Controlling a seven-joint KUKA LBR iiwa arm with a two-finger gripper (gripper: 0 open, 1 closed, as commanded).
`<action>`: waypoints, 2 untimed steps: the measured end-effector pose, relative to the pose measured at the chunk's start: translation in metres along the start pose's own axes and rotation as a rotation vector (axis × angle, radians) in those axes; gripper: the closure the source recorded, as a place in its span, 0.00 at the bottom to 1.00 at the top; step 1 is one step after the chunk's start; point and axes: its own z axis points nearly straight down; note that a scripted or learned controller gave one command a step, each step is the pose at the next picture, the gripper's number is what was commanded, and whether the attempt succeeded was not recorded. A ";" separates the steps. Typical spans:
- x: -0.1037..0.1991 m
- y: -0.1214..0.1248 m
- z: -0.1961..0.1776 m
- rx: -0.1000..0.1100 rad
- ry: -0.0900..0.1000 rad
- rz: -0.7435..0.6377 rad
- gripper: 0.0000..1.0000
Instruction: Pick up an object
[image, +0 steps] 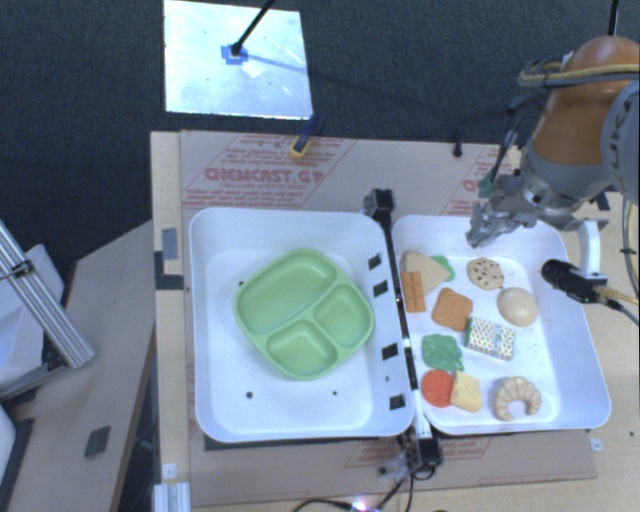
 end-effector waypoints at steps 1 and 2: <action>0.043 -0.014 -0.005 0.001 0.001 -0.002 1.00; 0.085 -0.036 -0.004 0.002 0.001 -0.001 1.00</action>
